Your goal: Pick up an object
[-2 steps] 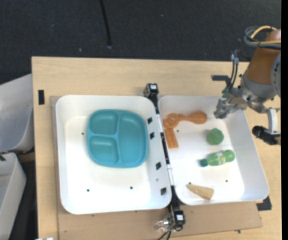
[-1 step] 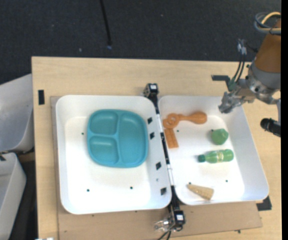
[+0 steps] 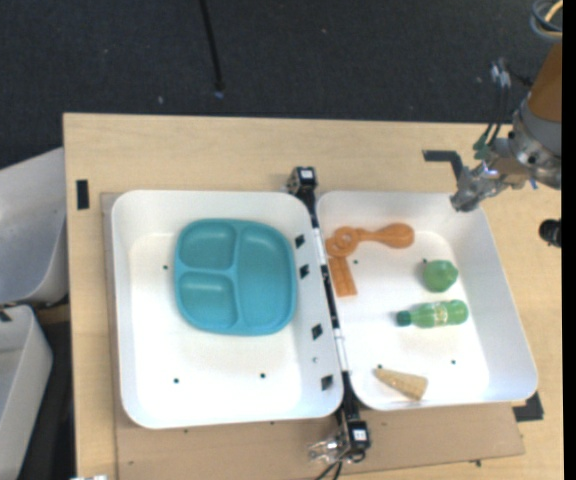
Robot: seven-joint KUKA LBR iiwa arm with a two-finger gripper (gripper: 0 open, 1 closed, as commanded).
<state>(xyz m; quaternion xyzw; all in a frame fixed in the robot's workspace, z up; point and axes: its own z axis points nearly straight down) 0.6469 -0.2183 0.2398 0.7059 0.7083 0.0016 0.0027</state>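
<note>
Gripper [image 3: 465,194] sits at the upper right, over the top right corner of the right bin [image 3: 488,268], hanging off the grey arm [image 3: 533,138] that comes in from the right edge. Cannot tell if it is open or closed, too small and blurred; nothing visible in its grasp. It is well apart from all objects.

Right bin holds 5 things: an orange spoon [image 3: 373,237] lying near the top, bowl end to the right; an orange block [image 3: 342,275] just below the spoon's left end, close to the divider between the bins; a green round object [image 3: 438,274] on the right side; a green bottle [image 3: 433,315] lying on its side just below it, cap end pointing left; a tan wedge [image 3: 402,382] near the bottom edge.

Left bin [image 3: 148,368] holds 1 teal divided plate [image 3: 236,275] with 3 compartments, lying flat, toward the upper middle.

Both bins rest side by side on the wooden bench [image 3: 188,153].
</note>
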